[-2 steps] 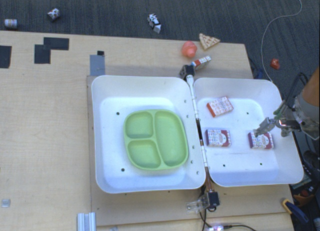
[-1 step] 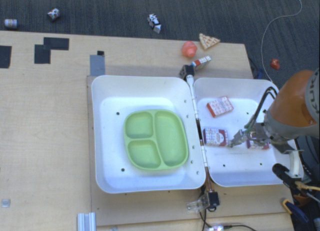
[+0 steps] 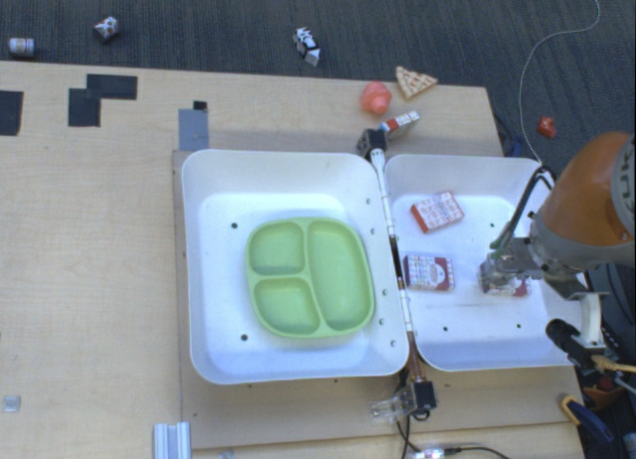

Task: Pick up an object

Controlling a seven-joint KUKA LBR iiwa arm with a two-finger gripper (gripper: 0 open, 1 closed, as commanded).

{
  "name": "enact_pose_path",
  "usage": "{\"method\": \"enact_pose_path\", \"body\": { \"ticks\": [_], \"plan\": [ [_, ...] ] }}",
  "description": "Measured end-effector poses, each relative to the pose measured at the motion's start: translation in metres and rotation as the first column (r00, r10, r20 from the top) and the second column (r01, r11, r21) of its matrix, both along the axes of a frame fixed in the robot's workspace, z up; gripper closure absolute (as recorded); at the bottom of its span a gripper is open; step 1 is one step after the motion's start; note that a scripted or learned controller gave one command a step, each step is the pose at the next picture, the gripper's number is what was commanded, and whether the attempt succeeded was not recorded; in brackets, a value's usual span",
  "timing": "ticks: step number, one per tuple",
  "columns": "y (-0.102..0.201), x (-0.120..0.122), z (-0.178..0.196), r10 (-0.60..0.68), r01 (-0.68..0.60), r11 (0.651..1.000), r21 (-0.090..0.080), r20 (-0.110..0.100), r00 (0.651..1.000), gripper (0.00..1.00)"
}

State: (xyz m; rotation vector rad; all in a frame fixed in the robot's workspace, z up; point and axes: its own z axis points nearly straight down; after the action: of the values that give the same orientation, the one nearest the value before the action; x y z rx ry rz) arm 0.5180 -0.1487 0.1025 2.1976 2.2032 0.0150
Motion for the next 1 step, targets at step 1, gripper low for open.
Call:
{"method": "enact_pose_path", "body": {
  "ticks": [1],
  "plan": [
    [0.0003, -0.0001, -0.0004, 0.001, -0.001, 1.0, 0.0, 0.0, 1.0, 0.0]
  ]
}}
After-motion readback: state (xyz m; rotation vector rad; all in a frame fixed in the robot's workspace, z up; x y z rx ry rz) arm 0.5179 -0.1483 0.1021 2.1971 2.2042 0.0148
